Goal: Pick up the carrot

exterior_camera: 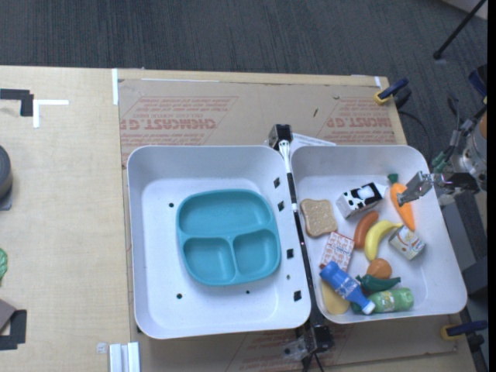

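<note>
At the right bin's far edge the pincer hangs, fingers apart around the carrot's top — grasp unconfirmed; closing and lifting it remain, I judge.

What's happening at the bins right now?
The arm's end effector sits over the right bin's far right side, right at the carrot. The carrot lies among other toy foods, beside the banana. I can't tell whether it is gripped. A teal divided plate sits in the left bin.
</note>
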Robot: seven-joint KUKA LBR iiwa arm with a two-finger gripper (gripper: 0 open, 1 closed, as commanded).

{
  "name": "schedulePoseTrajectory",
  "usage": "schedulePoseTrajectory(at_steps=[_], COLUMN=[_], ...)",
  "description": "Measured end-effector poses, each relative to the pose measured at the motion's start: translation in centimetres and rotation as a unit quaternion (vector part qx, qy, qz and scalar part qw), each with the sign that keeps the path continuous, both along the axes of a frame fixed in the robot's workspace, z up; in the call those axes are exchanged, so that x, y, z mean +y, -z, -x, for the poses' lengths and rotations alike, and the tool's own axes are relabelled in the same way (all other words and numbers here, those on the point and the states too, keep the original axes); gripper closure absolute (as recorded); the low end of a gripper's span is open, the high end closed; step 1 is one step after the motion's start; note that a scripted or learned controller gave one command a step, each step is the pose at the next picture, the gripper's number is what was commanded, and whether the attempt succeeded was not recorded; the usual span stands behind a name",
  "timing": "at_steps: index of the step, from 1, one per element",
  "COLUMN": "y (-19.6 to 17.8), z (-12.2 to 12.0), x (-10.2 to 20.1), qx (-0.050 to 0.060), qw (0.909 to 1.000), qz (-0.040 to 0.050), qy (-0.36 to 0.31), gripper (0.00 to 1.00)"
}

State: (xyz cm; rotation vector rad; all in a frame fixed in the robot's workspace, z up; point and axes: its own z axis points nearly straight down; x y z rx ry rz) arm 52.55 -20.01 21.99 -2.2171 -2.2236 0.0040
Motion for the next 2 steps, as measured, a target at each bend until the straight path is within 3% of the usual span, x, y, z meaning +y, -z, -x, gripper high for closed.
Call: schedulePoseTrajectory(at_steps=[1, 2], y=[10.43, 9.52], z=[-4.75, -4.75], x=[-1.3, -1.29], qx=[-0.015, -0.014], qw=[0.9998, 0.9999], qz=[0.0005, 0.0001], qy=[0.011, 0.01], gripper=[0.0, 1.0])
